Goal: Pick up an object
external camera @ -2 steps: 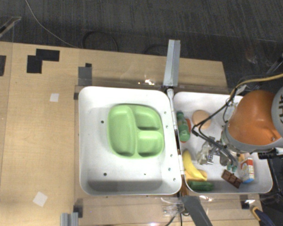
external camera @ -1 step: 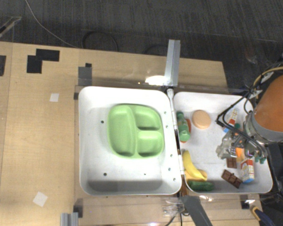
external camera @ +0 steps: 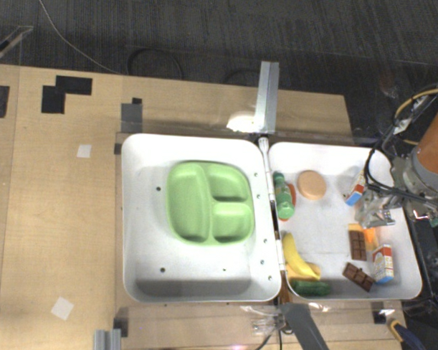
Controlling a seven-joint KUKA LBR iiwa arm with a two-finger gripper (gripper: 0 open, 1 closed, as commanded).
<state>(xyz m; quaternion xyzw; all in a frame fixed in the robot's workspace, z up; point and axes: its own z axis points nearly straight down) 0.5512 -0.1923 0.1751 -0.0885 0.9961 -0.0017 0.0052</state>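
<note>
Grey claw (external camera: pixel 376 212) hides part of right bin (external camera: pixel 324 242).

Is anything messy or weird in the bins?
Nothing looks broken or spilled. The right bin holds small items scattered loosely, a banana among them, while the green divided tray sits tilted in the left bin.

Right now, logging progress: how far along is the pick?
Nothing looks picked yet. The claw hangs low over the right white bin, above the brown chocolate bar; whether it grips anything is unclear. The yellow banana lies untouched. Grasping and lifting remain.
</note>
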